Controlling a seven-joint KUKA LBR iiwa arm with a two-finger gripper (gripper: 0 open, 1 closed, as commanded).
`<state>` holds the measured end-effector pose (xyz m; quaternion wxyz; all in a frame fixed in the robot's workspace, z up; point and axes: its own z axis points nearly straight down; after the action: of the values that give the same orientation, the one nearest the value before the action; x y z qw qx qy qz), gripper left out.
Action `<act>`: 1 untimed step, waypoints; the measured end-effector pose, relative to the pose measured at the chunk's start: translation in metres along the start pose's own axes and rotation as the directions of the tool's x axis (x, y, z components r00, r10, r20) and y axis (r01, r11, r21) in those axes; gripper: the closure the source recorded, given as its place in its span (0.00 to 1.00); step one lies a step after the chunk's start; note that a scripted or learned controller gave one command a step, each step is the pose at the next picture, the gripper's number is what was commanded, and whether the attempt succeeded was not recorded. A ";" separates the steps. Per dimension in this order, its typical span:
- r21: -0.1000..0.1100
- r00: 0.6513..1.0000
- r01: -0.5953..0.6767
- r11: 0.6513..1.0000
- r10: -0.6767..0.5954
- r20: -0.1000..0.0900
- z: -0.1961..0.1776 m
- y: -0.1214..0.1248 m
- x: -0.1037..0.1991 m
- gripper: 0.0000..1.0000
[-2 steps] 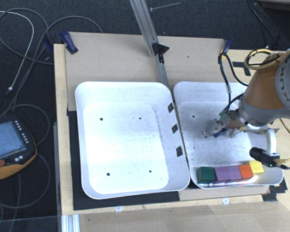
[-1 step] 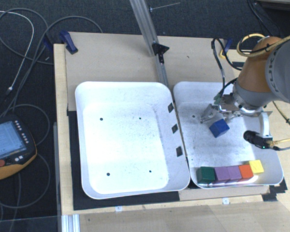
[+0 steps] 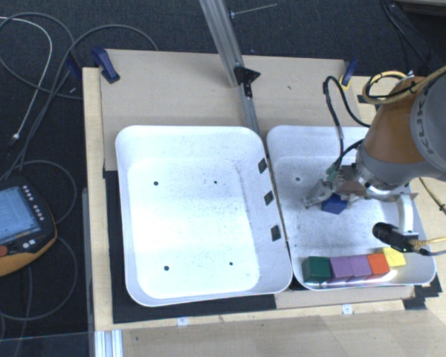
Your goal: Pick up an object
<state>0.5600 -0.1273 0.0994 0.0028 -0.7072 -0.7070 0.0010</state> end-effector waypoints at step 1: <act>-0.005 1.000 0.001 1.000 -0.001 0.000 -0.011 0.002 0.000 1.00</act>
<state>0.5621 -0.1273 0.1101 0.0010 -0.7070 -0.7072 -0.0005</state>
